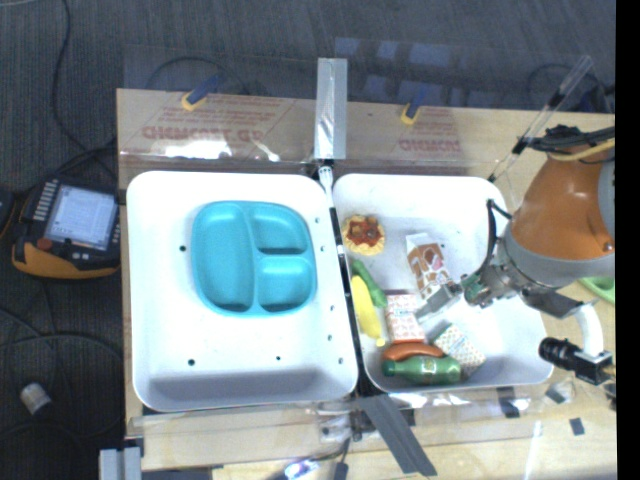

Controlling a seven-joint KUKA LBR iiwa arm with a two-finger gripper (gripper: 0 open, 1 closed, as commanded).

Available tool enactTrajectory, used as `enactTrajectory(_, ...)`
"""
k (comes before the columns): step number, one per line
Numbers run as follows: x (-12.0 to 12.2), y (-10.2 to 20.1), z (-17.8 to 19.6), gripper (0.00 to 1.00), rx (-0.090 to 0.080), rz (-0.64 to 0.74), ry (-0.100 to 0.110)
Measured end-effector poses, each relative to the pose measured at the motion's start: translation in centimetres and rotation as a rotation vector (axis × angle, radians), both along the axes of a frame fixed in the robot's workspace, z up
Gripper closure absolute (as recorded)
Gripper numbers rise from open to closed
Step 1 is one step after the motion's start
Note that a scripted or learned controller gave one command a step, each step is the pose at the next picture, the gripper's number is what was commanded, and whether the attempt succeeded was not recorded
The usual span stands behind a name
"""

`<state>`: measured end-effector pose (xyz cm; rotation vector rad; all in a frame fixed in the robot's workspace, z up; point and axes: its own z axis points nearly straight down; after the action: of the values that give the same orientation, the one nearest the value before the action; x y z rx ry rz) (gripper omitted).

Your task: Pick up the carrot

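Observation:
The carrot (412, 349) is a short orange piece lying flat near the front of the right bin (520, 353). It sits between a red-and-white carton (403, 320) behind it and a green bottle (425, 370) in front of it. My gripper (446, 298) hangs over the middle of that bin, a little behind and to the right of the carrot and apart from it. The view shows nothing held in it. The arm's orange band (560, 208) stands over the bin's right wall.
The right bin also holds a small pizza (363, 234), a printed packet (427, 263), a yellow corn cob with green leaves (365, 306) along the left wall and a checkered packet (460, 346). In the left bin (160, 268) lies a blue divided tray (255, 256).

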<state>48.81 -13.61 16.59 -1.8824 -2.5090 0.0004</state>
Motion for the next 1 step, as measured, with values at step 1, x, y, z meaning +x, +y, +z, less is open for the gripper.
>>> enactTrajectory(1, 0.06, -2.89, -7.22, 0.00, 0.001, 0.189, -0.016)
